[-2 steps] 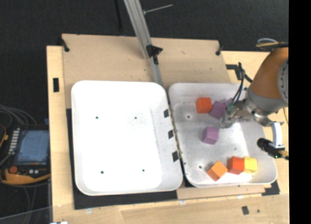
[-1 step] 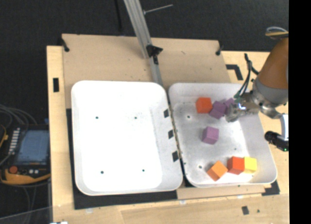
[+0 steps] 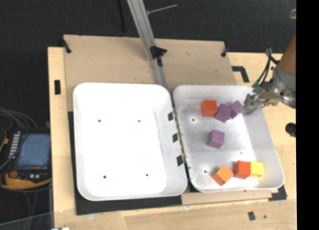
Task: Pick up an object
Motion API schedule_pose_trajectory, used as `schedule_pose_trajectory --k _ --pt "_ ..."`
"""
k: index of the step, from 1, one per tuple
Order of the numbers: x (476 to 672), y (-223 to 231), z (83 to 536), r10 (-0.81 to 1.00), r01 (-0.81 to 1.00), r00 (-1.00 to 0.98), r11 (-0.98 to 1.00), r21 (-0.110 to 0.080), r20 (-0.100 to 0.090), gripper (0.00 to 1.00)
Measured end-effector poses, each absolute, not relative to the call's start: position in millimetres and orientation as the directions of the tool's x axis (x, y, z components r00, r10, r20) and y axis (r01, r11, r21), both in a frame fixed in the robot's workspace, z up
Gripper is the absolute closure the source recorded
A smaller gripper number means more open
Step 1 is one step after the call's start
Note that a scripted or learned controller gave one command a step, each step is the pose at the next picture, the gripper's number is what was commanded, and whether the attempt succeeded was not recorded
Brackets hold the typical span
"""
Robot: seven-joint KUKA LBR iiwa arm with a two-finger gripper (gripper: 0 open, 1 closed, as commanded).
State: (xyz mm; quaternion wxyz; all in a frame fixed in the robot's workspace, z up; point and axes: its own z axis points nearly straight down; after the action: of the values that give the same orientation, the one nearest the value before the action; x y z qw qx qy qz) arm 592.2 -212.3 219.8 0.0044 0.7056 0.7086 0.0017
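My gripper (image 3: 250,102) hangs at the far right edge of the right bin (image 3: 259,124), and I cannot tell how it is set (too small and blurred here). Just beside it sits a purple block (image 3: 236,107), touching a second purple block (image 3: 223,112), with an orange block (image 3: 209,108) beyond. Closing here could nudge the pair apart or catch the bin wall. Farther off in this bin lie a third purple block (image 3: 216,138) and an orange (image 3: 224,174), red (image 3: 242,169) and yellow (image 3: 256,168) cluster
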Motion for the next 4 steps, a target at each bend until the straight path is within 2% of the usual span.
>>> schedule_pose_trajectory --k 1,4 --pt "592.3 -213.6 201.2 1.000 1.000 -0.004 0.004 -0.001 -0.002 1.00" --pt "566.9 -67.7 222.9 1.000 1.000 -0.007 0.007 0.001 0.002 1.00"
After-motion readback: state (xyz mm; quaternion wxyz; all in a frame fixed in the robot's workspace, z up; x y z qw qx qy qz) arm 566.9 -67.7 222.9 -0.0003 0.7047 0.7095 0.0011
